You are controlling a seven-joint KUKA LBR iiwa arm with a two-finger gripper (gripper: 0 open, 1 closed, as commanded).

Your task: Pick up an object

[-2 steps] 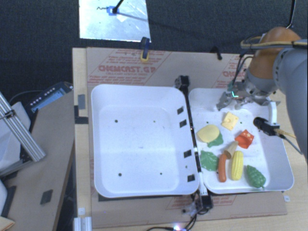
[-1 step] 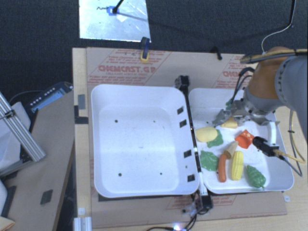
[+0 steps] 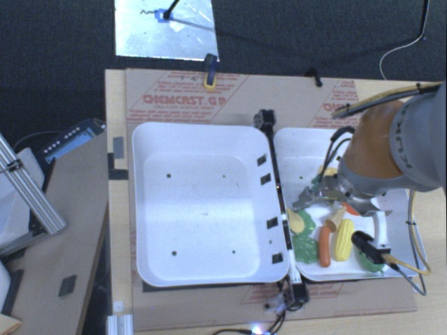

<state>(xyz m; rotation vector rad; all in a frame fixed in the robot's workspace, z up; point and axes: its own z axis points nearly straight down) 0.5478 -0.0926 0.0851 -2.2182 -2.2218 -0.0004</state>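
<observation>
Two white bins are borne by a board-covered bench, the left bin (image 3: 202, 204) and the right bin (image 3: 302, 149). Low over the right bin, the gripper (image 3: 307, 199) is seen amid toy food, its grip state untellable. One corn cob (image 3: 343, 239), one sausage (image 3: 325, 245) and one green leaf (image 3: 304, 248) are counted lower right, beneath the bent arm (image 3: 391, 149).

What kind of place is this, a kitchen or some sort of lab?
Likely a robotics lab: an industrial arm reaches over two white bins, one holding toy food such as a corn cob.

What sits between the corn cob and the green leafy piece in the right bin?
In the camera view, an orange-red sausage-like piece lies between the corn cob and the green leafy piece, standing roughly parallel to the cob.
</observation>
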